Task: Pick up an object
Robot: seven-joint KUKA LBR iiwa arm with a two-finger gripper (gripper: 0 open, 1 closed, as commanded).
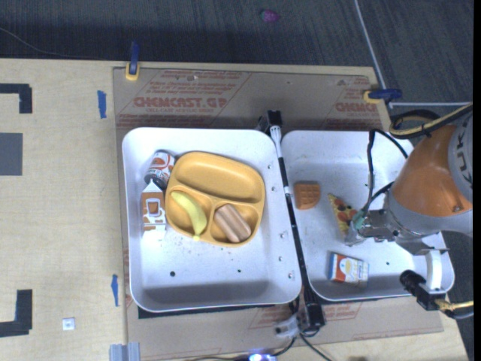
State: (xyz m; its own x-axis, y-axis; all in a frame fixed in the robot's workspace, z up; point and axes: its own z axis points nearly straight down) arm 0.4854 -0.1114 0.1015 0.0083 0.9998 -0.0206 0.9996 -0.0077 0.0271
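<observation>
My gripper (359, 225) hangs low over the right bin (323, 153), at the end of the grey arm with the orange band (428, 183). It is right beside a small colourful pizza-slice toy (342, 209) and touches or overlaps that toy's right edge. An orange waffle-like piece (307, 195) lies to the left of it. A small white and orange carton (348, 268) lies in front of the gripper, near the bin's front wall.
The left bin (143, 277) holds a yellow divided plate (218, 173) with a banana (192, 213) and a hot dog (232, 224). A can (158, 169) and a small carton (152, 210) sit at the plate's left. A black divider (285, 201) separates the bins.
</observation>
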